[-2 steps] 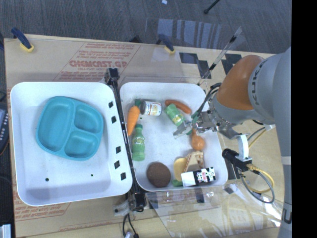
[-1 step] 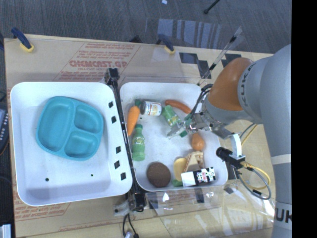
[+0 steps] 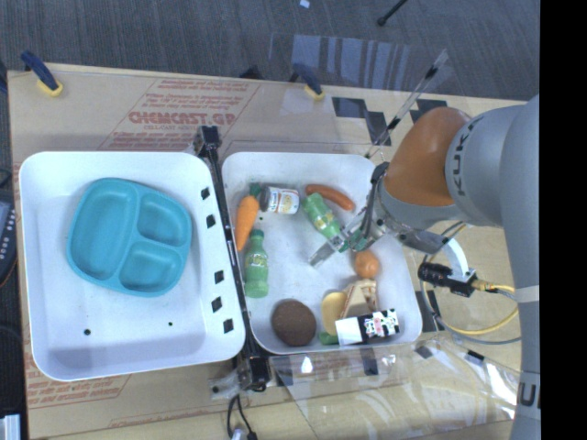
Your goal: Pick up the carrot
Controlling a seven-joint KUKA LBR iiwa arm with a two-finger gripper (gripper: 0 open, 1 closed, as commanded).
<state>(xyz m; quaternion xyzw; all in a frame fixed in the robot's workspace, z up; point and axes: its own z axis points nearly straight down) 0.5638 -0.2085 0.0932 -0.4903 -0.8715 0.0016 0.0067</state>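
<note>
Orange tapered carrot (image 3: 246,219), green plastic bottle (image 3: 256,264), round brown ball (image 3: 293,322), turquoise sectioned plastic plate (image 3: 129,236), shallow white bins (image 3: 55,337).

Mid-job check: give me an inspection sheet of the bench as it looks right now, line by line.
Surface: two white bins side by side on a cardboard-covered bench.
Job's things: carrot lies in the right bin near its left wall, apart from the gripper.
Clutter: green bottle, small jar, sausage, brown ball, orange ball, dark carton; blue divided plate in the left bin.
Grippers: gripper low over the right bin's middle; finger state unclear.
Cables: yellow cable beside the right bin.
Surroundings: blue clamps on the bench edge.
</note>
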